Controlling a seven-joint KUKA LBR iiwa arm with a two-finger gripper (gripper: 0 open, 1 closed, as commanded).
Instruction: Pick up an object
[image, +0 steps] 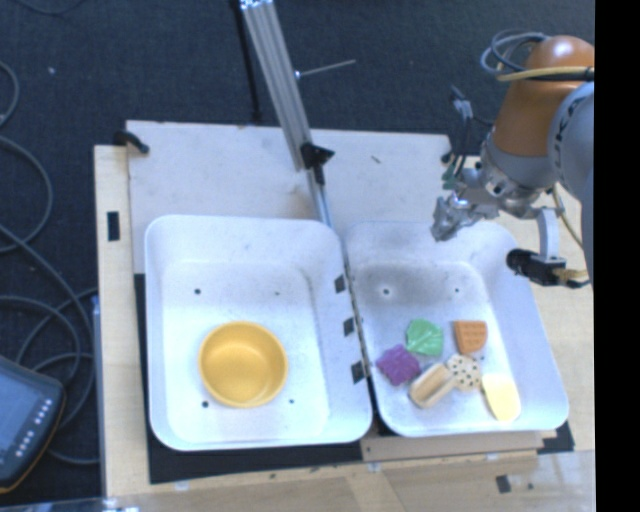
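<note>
The right bin (520, 300) holds several small objects near its front: a green piece (424, 337), a purple piece (398, 365), an orange block (470, 335), a tan block (431, 385), a dotted die-like piece (463, 371) and a yellow piece (501, 397). My gripper (446, 222) hangs above the bin's back rim, well behind the objects, with nothing seen between its fingers. A yellow bowl (243, 363) sits in the left bin (170, 300).
A slanted metal pole (290, 100) rises from between the bins at the back. The arm (530, 120) comes in from the upper right, with cables beside it. Bench edge runs along the front.
</note>
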